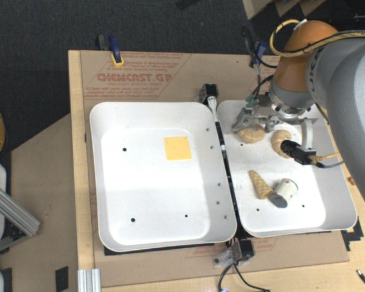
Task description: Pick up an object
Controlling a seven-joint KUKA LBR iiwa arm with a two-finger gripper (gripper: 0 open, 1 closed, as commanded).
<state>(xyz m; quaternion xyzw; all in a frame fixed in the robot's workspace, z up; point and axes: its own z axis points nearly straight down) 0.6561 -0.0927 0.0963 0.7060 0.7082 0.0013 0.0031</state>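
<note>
The gripper sits low in the right bin, right at a tan lump, seemingly placed to grasp it; whether it grips or how far it gapes, I cannot tell; a cone lies nearby.

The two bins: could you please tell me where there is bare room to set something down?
The left bin is bare all around the yellow square. The right bin is crowded at its far end and middle; only its near strip below the cone is free.
</note>
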